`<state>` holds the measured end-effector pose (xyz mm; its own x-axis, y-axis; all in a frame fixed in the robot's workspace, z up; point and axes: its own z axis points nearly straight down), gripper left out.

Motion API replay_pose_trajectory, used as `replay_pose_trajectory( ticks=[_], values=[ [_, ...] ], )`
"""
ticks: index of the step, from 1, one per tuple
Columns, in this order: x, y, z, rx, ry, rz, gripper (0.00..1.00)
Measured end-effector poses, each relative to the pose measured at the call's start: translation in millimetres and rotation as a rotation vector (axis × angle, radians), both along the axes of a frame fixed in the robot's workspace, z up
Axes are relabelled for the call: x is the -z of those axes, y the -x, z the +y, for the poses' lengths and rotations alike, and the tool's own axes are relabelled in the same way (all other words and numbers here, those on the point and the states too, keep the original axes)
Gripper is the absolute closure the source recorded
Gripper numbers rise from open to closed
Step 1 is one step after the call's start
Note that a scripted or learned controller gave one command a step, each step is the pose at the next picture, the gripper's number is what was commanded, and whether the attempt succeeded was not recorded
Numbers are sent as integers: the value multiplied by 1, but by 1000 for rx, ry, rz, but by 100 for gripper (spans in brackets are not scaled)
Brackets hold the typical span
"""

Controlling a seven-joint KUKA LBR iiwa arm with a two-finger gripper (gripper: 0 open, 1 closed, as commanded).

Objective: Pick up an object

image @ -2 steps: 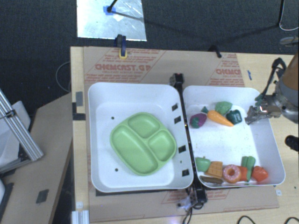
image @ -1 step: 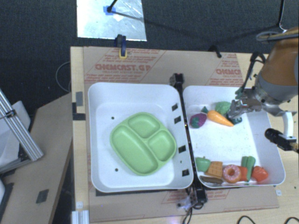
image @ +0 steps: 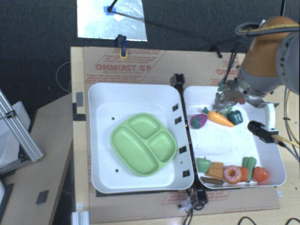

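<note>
In the right bin [image: 276, 165], toy foods lie scattered. An orange carrot [image: 220, 119] sits near the back, with a purple piece [image: 198, 121] to its left and a dark teal piece [image: 235, 116] to its right. My gripper [image: 224, 104] is low over the back of this bin, just above the carrot and the teal piece. Along the front edge lie a green piece [image: 203, 164], a tan waffle-like piece [image: 216, 170], a pink donut [image: 232, 174], a green pod [image: 249, 163] and a red-orange piece [image: 260, 174].
The left bin [image: 101, 125] holds a green divided plate [image: 143, 143]. A black divider with clips [image: 183, 125] separates the bins. A black cylindrical part [image: 260, 131] juts over the right bin's right side. The arm's orange band [image: 267, 46] looms at the upper right.
</note>
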<state>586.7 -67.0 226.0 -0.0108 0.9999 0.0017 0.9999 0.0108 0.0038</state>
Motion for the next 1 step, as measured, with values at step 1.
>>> replay_pose_trajectory(
  ticks=[1],
  values=[
    [1, -15, 47, 1, 0, 1, 100]
  ],
)
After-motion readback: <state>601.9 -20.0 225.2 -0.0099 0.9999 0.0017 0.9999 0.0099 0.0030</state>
